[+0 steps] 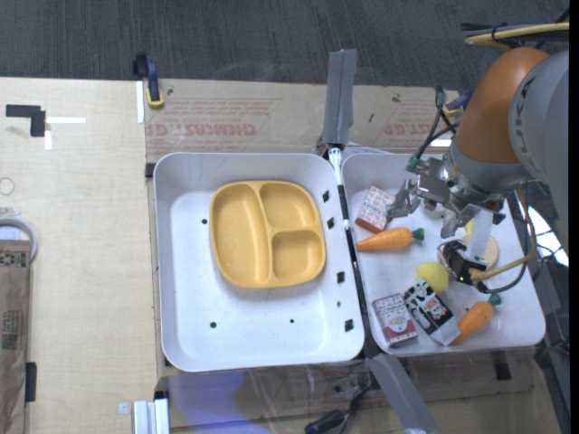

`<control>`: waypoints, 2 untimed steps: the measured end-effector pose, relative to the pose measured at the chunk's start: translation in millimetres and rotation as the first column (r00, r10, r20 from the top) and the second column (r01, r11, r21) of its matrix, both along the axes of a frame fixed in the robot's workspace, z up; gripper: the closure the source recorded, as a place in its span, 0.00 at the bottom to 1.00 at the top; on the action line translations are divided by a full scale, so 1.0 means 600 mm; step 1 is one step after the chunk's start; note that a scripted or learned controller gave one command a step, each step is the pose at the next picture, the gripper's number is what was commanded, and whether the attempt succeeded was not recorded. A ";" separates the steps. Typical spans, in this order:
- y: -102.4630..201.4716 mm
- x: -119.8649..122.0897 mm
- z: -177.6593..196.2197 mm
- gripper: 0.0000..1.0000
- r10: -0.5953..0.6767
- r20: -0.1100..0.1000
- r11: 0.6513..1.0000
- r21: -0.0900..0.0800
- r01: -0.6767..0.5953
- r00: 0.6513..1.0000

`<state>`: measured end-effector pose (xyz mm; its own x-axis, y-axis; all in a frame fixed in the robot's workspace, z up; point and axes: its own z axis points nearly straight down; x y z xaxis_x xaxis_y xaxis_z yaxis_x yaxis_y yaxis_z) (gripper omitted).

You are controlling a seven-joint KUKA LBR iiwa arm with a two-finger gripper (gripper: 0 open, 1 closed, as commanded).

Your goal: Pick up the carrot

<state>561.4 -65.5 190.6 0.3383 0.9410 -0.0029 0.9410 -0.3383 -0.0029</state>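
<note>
An orange carrot (387, 239) with a green top lies in the right bin (529, 328), near its left wall, with the green end pointing right. A second, smaller carrot (475, 316) rests near the bin's front right corner. My gripper (432, 208) hangs over the bin's back middle, just above and to the right of the first carrot. I see nothing held in it. The grey arm with its orange band (493, 107) reaches in from the upper right.
The right bin also holds a red and white packet (373, 208), a yellow lemon (432, 276), a small pink box (394, 319) and a black and white carton (428, 304). A yellow divided plate (268, 233) sits in the left bin (181, 333).
</note>
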 end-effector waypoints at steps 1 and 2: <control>0.024 0.026 0.084 0.00 -0.019 0.000 1.000 0.000 0.019 1.000; -0.046 -0.042 0.088 0.00 0.019 -0.001 1.000 0.001 -0.019 1.000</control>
<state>536.3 -92.9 243.4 0.3206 0.9472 -0.0024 0.9472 -0.3206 -0.0037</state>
